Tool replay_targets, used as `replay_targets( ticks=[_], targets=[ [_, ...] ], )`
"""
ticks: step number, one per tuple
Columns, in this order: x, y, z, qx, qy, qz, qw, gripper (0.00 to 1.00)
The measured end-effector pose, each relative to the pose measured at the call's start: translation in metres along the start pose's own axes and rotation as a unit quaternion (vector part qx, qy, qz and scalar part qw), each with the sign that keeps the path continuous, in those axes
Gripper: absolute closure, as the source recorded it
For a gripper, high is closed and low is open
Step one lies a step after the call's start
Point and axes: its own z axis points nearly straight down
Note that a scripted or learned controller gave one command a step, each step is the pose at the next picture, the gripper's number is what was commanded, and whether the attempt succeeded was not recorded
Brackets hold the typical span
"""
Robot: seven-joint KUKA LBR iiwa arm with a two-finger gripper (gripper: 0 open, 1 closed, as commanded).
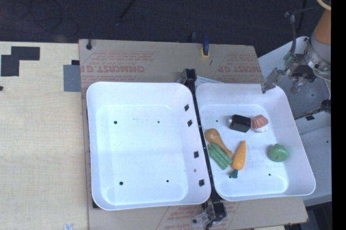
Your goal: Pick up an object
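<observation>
The right bin (292, 180) holds several small items. A black block (239, 123) lies next to a pink and white piece (260, 122). An orange carrot (239, 155), a green pod (218, 156) and a tan gourd shape (214, 138) cluster near the bin's left wall. Toward the right wall sits a green round object (278, 152). My gripper (281, 83) hangs above the bin's far right corner, well away from every item, open with nothing between its fingers.
The left bin (102, 115) stands beside the right one, with a black divider strip (195, 131) between them. Both rest on a cardboard sheet (140, 61). A wooden bench top (38, 142) lies to the left.
</observation>
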Motion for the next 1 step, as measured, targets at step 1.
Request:
replay_targets(
  ticks=[1],
  targets=[
    [0.042, -0.0354, 0.0745, 0.005, 0.002, -0.001, 1.0, 0.0]
  ],
)
